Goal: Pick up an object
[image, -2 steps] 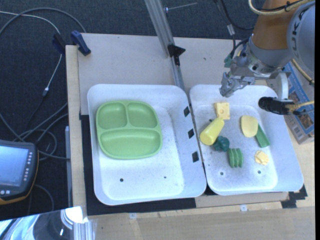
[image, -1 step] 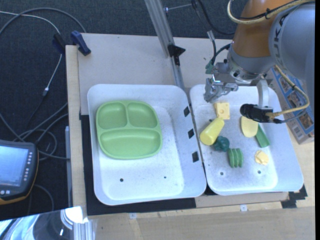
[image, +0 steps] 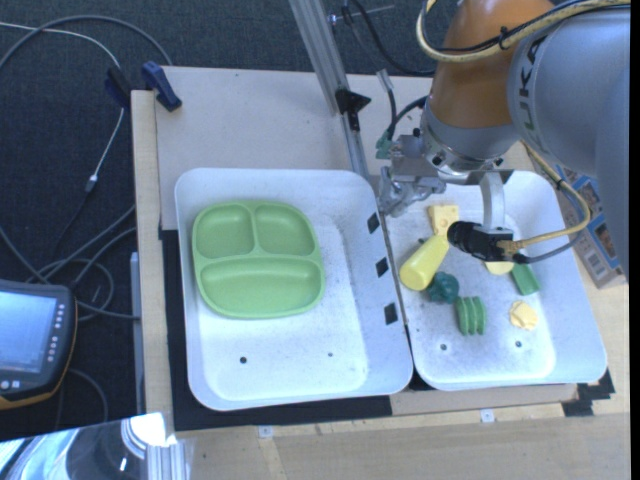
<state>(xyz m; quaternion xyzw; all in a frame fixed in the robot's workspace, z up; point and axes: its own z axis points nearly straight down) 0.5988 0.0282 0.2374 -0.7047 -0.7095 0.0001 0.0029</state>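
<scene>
Here, the tool [image: 402, 190] was seen at the right bin's [image: 560, 353] far-left corner; whether it was apart or together could not be told. The yellow cylinder [image: 425, 258] was found just near-right of it, its long axis slanted from near-left to far-right.

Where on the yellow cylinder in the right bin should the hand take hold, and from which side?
Probably across the middle of the yellow cylinder, coming straight down. It lies flat and slanted, so its long sides are the narrow span to close on. Its lower end sits close to the teal piece and the bin's left wall, so mid-body or slightly higher looks freer.
</scene>
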